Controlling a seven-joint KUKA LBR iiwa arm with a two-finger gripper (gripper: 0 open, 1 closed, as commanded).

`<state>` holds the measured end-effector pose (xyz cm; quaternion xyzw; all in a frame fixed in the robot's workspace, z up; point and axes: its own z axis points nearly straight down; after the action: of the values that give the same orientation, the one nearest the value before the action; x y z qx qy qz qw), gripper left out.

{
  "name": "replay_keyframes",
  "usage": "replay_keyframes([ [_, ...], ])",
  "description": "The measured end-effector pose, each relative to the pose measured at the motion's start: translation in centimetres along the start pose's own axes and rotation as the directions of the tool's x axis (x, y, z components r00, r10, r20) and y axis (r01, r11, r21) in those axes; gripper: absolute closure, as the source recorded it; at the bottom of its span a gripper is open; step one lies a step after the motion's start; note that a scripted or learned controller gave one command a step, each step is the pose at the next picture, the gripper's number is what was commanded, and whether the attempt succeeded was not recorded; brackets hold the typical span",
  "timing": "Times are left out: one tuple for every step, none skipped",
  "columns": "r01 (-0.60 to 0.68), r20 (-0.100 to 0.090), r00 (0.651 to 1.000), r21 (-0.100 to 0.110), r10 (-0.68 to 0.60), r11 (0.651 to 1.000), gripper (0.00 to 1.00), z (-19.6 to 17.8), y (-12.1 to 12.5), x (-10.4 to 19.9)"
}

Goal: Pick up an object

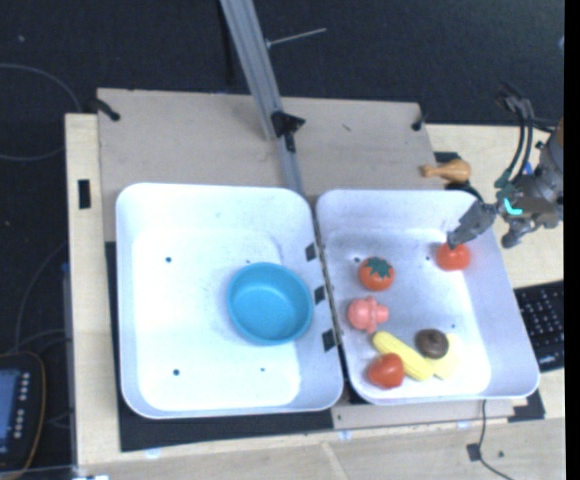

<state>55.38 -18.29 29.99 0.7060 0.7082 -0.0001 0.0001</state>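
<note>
1. The end effector (490,226) hangs at the right bin's (490,368) far right corner, one finger beside a red tomato (453,257).
2. I cannot tell how far it is open or whether it holds anything.
3. Judged step: approach; next comes straddling the tomato and closing.

Gripper (490,226) hanging at right edge of frame, over far right side of right bin (495,313), one finger reaching down-left beside small red fruit (453,257). Right bin also holding tomato (376,273), pink piece (367,314), banana (405,355), brown item (431,343), red piece (386,370). Left bin (160,228) holding blue bowl (268,302) near its right side
</note>
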Motion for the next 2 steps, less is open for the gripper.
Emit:
replay_keyframes([
  [0.0,0.0,1.0,-0.003,0.0,1.0,0.0,-0.1,0.0,0.0],
  [-0.003,0.001,1.0,0.006,0.003,1.0,0.0,6.3,0.4,-0.3],
])
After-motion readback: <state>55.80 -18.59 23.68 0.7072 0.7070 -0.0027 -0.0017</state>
